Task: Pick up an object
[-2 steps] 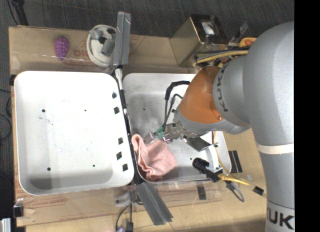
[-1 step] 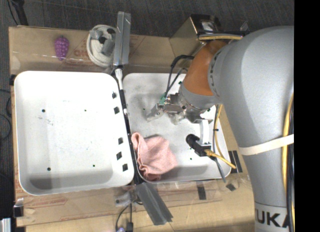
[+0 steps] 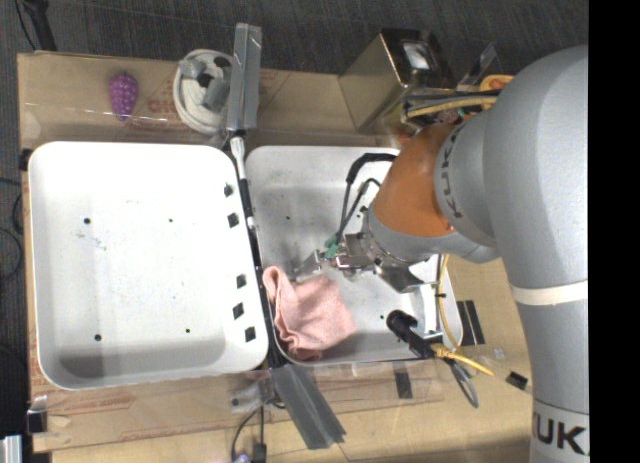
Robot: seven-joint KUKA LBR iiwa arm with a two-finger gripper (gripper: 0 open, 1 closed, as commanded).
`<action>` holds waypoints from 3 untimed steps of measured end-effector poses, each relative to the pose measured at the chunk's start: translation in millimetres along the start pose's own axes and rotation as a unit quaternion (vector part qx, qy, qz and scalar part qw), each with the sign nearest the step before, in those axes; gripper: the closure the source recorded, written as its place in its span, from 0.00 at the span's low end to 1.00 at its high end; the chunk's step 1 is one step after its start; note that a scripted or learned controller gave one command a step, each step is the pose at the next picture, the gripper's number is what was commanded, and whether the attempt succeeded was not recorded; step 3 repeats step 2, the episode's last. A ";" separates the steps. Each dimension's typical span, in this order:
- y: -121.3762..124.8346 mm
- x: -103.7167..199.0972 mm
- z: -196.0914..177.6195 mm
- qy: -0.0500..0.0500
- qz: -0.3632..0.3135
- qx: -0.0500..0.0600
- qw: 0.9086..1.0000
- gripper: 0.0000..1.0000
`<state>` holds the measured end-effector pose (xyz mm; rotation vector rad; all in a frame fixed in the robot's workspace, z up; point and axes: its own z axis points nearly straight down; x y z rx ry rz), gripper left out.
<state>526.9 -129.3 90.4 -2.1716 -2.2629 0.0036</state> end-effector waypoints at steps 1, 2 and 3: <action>0.0 -0.1 0.0 0.000 0.000 0.000 1.000 0.00; 65.9 36.5 -0.9 -0.001 -0.069 -0.001 0.998 0.00; 65.9 36.5 -0.9 -0.001 -0.069 -0.001 0.998 0.00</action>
